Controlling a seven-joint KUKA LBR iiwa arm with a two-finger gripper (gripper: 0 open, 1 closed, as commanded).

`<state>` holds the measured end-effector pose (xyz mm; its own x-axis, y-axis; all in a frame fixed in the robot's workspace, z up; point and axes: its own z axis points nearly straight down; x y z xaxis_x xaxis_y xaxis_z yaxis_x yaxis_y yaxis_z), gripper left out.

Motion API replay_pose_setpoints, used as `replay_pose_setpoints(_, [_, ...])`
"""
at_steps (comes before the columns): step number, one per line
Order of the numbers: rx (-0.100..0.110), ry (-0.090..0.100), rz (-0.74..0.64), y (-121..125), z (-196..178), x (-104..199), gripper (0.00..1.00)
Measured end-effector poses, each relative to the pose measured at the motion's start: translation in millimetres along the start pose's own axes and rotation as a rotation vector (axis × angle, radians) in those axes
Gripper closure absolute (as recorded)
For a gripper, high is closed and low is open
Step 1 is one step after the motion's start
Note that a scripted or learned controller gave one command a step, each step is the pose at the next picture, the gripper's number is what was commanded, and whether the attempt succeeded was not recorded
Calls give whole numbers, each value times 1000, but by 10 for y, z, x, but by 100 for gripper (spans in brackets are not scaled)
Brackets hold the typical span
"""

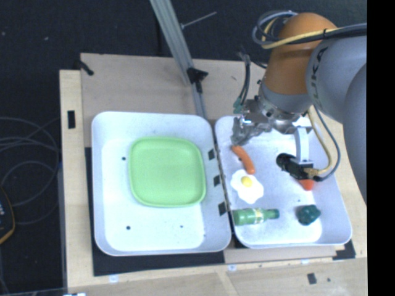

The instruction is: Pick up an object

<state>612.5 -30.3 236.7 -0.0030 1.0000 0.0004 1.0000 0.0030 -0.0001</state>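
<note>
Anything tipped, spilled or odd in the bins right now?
Only the green bottle in the right bin: it lies on its side near the divider. The green plate sits flat in the left bin.

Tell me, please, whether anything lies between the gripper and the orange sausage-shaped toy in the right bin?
Nothing visible does. The gripper hangs just above the upper end of the orange sausage-shaped toy; the fried-egg toy lies beyond it, nearer the camera.
</note>
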Motion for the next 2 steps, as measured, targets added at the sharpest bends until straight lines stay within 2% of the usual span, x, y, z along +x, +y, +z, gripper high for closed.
replay_pose_setpoints(1, [0, 0, 0, 60, 69, 446, 100])
replay_pose_setpoints(2, [-1, 1, -2, 170, 70, 1052, 100])
